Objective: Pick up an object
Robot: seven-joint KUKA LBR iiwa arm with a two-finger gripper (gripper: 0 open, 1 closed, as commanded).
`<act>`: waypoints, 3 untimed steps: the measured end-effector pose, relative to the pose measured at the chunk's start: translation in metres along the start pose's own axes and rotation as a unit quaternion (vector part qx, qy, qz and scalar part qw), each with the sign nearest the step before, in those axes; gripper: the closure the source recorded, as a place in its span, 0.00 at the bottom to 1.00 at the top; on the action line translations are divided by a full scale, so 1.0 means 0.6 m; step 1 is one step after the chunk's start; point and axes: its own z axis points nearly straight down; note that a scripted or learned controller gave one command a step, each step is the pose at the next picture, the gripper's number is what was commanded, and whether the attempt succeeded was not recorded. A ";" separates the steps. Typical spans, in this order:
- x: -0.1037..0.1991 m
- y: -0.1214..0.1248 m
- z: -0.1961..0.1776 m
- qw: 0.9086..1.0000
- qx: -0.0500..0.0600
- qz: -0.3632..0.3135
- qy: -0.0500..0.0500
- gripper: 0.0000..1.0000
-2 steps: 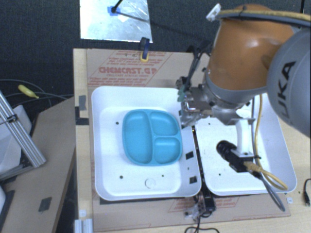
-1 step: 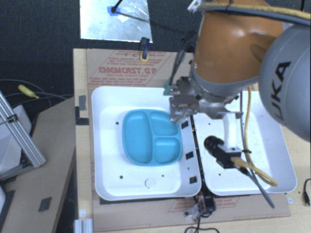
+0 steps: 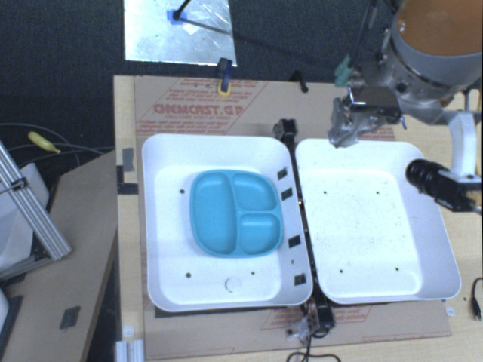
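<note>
Cardboard covers the worktop (image 3: pixel 196 104), carrying two white bins. At centre left, the left bin (image 3: pixel 162 202) holds a blue divided plate (image 3: pixel 234 213). At upper right, the gripper (image 3: pixel 346 136) hangs over the right bin's (image 3: pixel 377 240) far edge; whether its fingers are spread I cannot tell.

Two bins sit side by side on the bench (image 3: pixel 189 100). A divided plate (image 3: pixel 235 213) lies near the middle of the left bin (image 3: pixel 170 164). The gripper (image 3: pixel 343 136) hangs over the right bin (image 3: pixel 423 277), at its eleven o'clock corner.
</note>
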 end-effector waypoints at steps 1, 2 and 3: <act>-0.058 0.021 0.085 1.000 0.009 0.000 -0.002 1.00; -0.021 -0.005 0.159 1.000 0.010 -0.004 -0.002 1.00; -0.011 0.002 0.075 1.000 0.005 -0.004 -0.001 1.00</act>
